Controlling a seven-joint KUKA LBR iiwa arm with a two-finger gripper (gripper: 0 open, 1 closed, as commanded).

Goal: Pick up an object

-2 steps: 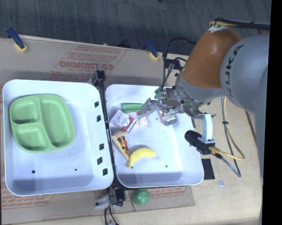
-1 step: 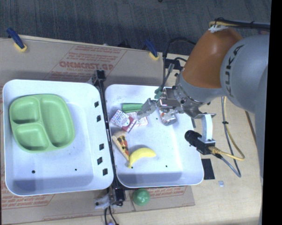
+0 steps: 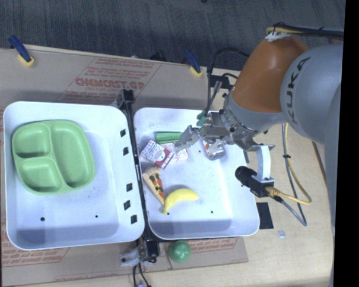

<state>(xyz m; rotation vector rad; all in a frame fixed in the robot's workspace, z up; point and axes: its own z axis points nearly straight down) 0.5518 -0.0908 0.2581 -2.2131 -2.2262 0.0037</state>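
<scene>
- "KUKA" runs down the grey arm [image 3: 307, 80]; the cardboard [image 3: 111, 80] reads "CHEMCAST GP".
- Gripper [image 3: 199, 138] over the right bin [image 3: 223, 222]; I cannot tell its grip.
- Curved yellow banana [image 3: 180, 198] lies beside a crinkled packet [image 3: 158, 154].

Two white bins [image 3: 63, 224], one green divided tray [image 3: 51, 155], one banana [image 3: 180, 197], one green stick [image 3: 167, 136], one green ball [image 3: 178, 250], two blue clamps [image 3: 21, 50]

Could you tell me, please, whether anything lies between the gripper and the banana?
Nothing visible does. The gripper hangs over the right bin; bare floor separates it from the banana, with the candy packet off to one side.
</scene>
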